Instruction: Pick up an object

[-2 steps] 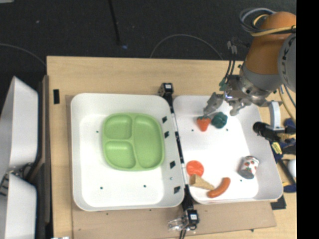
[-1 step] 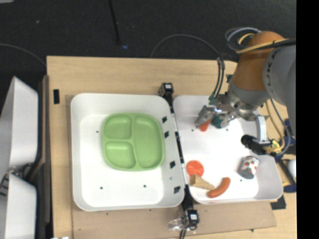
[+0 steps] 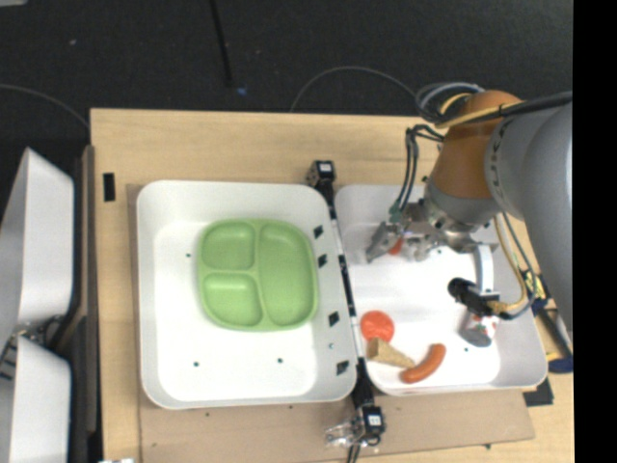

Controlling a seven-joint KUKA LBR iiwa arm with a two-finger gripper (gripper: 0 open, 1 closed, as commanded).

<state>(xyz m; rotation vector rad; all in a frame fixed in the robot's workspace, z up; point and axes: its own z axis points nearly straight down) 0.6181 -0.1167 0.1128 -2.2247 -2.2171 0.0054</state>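
The gripper (image 3: 393, 242) hovers low over the far side of the right bin (image 3: 429, 292), its grip impossible to tell, so the approach step seems underway, and reaching the hot dog (image 3: 424, 364) demands moving nearer

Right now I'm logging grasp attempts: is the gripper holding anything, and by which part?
Cannot be told: the gripper sits low in the right bin, its fingertips unclear.
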